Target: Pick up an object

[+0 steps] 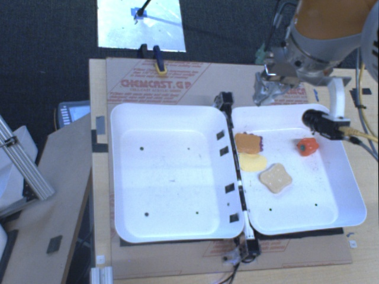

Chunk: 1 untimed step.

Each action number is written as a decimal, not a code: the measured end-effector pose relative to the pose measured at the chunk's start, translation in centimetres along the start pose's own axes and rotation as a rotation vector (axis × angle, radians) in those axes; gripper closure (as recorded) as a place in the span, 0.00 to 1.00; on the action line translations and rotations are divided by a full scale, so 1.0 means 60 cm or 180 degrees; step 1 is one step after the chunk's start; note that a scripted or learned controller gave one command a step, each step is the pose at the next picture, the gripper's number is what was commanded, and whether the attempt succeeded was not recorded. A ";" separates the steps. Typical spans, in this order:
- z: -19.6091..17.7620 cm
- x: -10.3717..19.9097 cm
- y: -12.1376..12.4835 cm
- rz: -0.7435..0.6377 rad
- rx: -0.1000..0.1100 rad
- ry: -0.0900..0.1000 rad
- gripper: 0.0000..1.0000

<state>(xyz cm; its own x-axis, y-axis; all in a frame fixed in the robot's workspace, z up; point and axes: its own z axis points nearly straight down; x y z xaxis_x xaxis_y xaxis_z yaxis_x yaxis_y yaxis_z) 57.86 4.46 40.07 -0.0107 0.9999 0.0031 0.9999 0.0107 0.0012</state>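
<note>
In the right bin lie several small items: an orange-brown block with a purple edge, a flat pale yellow piece, a tan toast-shaped piece and a red-orange item near the right wall. My gripper hangs above the far rim of the right bin, well behind all of these items. I see nothing held in it.
The left bin sits beside the right one, joined by black clips along the shared wall. A black cylindrical device with a cable juts over the right bin's far right edge. A shiny metal sheet lies behind the bench.
</note>
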 end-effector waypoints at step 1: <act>-0.237 0.100 -0.007 -0.0003 -0.0055 0.0006 1.00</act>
<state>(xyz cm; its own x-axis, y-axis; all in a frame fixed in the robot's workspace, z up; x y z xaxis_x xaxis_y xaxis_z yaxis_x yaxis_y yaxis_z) 57.33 10.41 54.31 -0.0116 0.9999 0.0049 0.9998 0.0116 0.0185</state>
